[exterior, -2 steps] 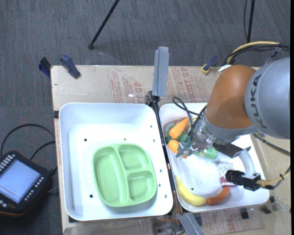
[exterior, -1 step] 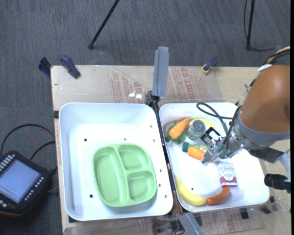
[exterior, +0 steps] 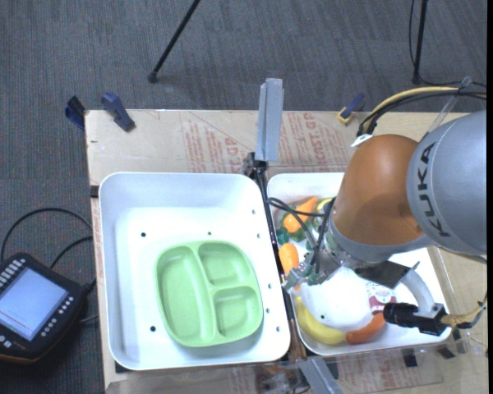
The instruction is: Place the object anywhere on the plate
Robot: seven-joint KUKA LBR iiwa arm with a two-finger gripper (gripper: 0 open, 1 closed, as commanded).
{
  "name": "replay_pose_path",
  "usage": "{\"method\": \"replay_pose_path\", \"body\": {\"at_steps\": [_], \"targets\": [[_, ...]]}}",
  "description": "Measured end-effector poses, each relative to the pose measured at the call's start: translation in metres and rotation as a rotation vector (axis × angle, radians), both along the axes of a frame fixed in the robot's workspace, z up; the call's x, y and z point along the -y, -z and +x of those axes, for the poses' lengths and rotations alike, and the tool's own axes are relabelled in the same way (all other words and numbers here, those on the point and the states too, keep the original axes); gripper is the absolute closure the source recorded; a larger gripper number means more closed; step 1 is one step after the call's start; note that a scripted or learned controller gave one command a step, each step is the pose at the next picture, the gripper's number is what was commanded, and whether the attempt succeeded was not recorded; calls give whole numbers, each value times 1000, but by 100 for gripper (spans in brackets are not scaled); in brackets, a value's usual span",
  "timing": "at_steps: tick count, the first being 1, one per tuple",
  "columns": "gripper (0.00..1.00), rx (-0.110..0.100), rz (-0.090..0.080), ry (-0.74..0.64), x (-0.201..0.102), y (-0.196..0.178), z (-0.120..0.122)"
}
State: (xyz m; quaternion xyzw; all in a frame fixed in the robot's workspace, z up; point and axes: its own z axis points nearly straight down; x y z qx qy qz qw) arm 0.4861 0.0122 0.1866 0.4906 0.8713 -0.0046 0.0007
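While the arm (exterior: 394, 191) hides the tool, grip state untellable, over the right bin (exterior: 423, 290) crowded with toy food, it may grab 2 items or none, never reaching the plate (exterior: 209, 291) at 9 o'clock.

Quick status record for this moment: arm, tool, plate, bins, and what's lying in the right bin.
arm: reaching in from the right, wrist low over the right bin
tool: down among the items; finger state cannot be told
plate: green, three compartments, flat in the left bin, nothing on it
left bin: white, holds the plate
right bin items: banana at the near edge, orange pieces at the far side, a white rounded object under the arm
task state: object not yet on plate
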Motion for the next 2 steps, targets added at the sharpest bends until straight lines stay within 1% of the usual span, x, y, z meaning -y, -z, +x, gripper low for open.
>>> {"method": "replay_pose_path", "body": {"at_steps": [1, 2], "targets": [[100, -1, 8, -94, -87, -6, -11], [0, -1, 8, -93, -86, -6, -11]]}}
